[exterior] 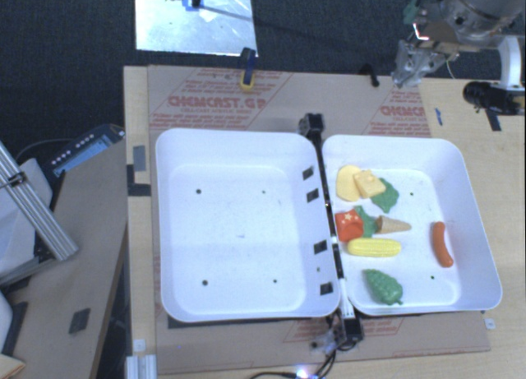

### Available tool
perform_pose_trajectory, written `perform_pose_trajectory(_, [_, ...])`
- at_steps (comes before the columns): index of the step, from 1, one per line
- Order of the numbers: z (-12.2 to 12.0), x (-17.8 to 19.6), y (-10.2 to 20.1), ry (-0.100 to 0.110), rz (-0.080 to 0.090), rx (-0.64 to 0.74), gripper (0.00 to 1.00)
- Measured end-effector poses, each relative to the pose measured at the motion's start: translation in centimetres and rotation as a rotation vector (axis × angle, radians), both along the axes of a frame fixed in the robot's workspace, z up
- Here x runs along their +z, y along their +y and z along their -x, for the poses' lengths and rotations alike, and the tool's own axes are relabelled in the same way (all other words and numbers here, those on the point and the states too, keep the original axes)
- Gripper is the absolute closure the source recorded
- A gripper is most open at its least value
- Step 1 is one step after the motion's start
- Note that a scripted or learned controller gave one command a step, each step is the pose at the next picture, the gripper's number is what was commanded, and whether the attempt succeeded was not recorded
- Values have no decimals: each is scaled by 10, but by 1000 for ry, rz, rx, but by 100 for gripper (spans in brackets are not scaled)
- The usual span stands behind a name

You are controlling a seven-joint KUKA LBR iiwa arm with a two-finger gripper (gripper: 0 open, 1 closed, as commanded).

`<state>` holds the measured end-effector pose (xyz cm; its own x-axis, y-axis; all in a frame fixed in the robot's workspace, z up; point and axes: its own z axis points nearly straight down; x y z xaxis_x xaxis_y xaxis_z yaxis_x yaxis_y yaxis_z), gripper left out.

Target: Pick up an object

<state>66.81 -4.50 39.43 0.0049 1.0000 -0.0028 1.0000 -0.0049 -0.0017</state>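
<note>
The gripper (408, 69) hung above the far edge of the bench (214, 102), beyond the far rim of the right bin (475, 229), and well apart from everything lying in it. Whether it was released or clenched could not be told from this slant; nothing showed in its grasp.

All the toy food lay in the right bin. A yellow cheese wedge (358, 182) sat nearest the far rim, with a green leafy piece (386, 196) touching its right side. Toward the bin's left wall lay a red pepper (349, 224), an ice-cream cone (391, 224) just beside it, and a corn cob (375, 247) just nearer the front. A green bumpy vegetable (383, 286) rested near the front rim. An orange sausage (442, 244) lay alone toward the right wall, apart from the cluster.

The left bin (238, 221) stood alongside, joined at the black-clipped middle rim.
</note>
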Motion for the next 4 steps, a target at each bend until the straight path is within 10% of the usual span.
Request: perform_pose_trajectory(4, [0, 144, 51, -9, -3, 10, 100])
